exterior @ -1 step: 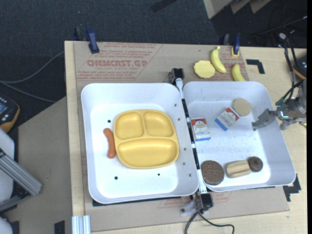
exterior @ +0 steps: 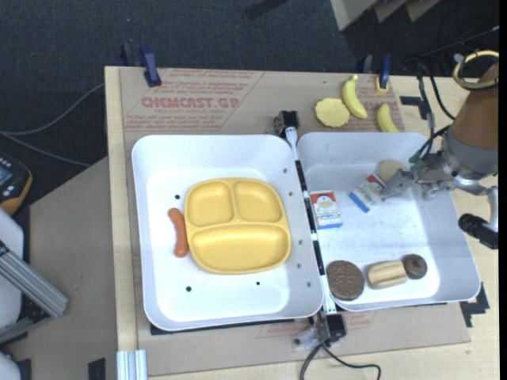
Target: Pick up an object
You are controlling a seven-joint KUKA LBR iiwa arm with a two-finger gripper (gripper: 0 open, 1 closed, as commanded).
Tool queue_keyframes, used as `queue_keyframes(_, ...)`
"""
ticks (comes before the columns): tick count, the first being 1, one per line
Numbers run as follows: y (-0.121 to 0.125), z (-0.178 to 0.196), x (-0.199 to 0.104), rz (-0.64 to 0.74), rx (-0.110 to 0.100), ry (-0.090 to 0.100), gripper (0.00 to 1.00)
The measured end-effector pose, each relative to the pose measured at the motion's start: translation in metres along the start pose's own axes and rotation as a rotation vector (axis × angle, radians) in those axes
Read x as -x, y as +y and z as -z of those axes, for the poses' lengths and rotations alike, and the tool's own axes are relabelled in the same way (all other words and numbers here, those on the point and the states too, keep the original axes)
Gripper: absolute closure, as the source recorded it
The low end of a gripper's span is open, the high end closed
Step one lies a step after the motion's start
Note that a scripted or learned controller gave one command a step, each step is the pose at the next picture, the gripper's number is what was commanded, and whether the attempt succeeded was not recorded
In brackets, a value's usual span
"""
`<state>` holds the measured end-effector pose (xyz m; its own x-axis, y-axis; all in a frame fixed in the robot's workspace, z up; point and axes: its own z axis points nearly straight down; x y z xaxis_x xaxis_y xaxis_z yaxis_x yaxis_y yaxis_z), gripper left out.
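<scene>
My gripper [exterior: 394,184] reaches in from the right and hangs low over the upper middle of the right bin [exterior: 444,236]. Just left of its tip lies a small blue, white and red packet [exterior: 367,193], touching it or nearly so. A tan round piece [exterior: 388,169] sits right behind the gripper. A red and white carton [exterior: 325,210] lies by the bin's left wall. Along the front of the bin lie a brown round cookie [exterior: 345,279], a tan bread roll [exterior: 386,274] and a dark donut [exterior: 414,266].
The left bin [exterior: 158,172] holds a yellow divided plate [exterior: 236,224] with an orange sausage [exterior: 179,232] beside it. On the bench behind the right bin lie two toy bananas [exterior: 356,97] and a yellow slice [exterior: 333,112]. Cables run at the far right.
</scene>
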<state>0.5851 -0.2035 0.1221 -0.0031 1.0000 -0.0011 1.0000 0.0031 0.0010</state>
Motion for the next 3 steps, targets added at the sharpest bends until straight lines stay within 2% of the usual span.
queue_keyframes(1, 0.085, -0.04, -0.071, 0.006, 0.004, 0.003, 0.0)
queue_keyframes(2, 0.047, -0.037, -0.03, -0.007, -0.004, 0.001, 0.0)
queue_keyframes(3, 0.03, -0.036, 0.007, -0.001, 0.0, 0.014, 0.0)
